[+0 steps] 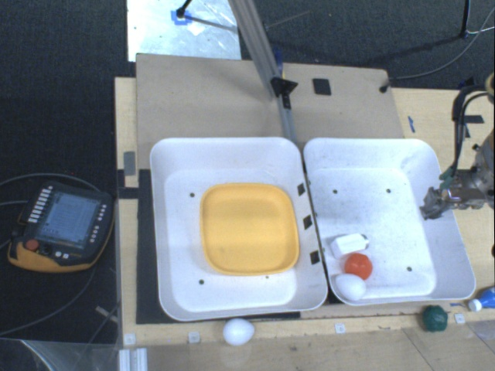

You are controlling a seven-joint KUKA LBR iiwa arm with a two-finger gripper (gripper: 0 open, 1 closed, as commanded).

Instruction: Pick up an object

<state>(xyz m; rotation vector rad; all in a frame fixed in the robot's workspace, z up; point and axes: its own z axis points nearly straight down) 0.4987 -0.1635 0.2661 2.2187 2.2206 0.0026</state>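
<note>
- Objects to pick: an orange ball (357,265), a small white block (349,244) and a white egg-shaped piece (350,287) sit bunched at the near left corner of the right bin (402,161).
- The white block lies just behind the orange ball; the white egg-shaped piece lies just in front of the ball, against the bin's near wall. All three are close enough that they seem to touch.
- The hand (431,205) is at the right bin's far right side, over its rim, well apart from the three objects. Nothing shows between its fingers; whether they are spread or closed cannot be told.
- The left bin (174,207) carries a square yellow plate (250,228), lying flat near its middle.
- On the counter (201,91) in front of the bins rests another white egg (238,331), just outside the left bin's near wall.
- A dark green ball (435,318) lies on the counter by the right bin's near right corner.
- A pendant controller (60,225) with a screen lies on the dark floor to the left.
</note>
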